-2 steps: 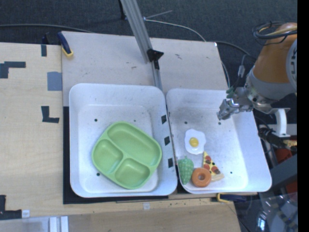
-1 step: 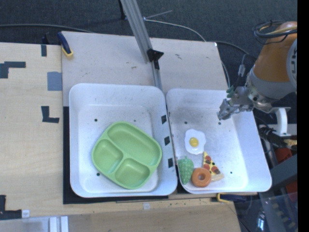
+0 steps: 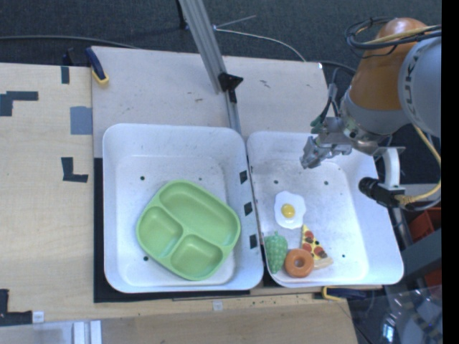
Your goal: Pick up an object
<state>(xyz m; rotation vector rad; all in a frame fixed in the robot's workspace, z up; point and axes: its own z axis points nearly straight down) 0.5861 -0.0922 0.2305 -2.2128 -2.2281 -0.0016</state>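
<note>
Wooden bench (image 3: 43, 192) w/ two white bins side by side. Right bin (image 3: 373, 256) holds the toys: fried egg (image 3: 290, 211) near its middle; below the egg, a pizza slice (image 3: 313, 245), orange donut (image 3: 299, 263) touching it, and green veg piece (image 3: 276, 251) by the donut's left. Gripper (image 3: 313, 158) hangs above-right of the egg, apart from it, nothing in it; can't tell its finger spread. Left bin (image 3: 118, 149) carries a green divided plate (image 3: 188, 229).
</note>
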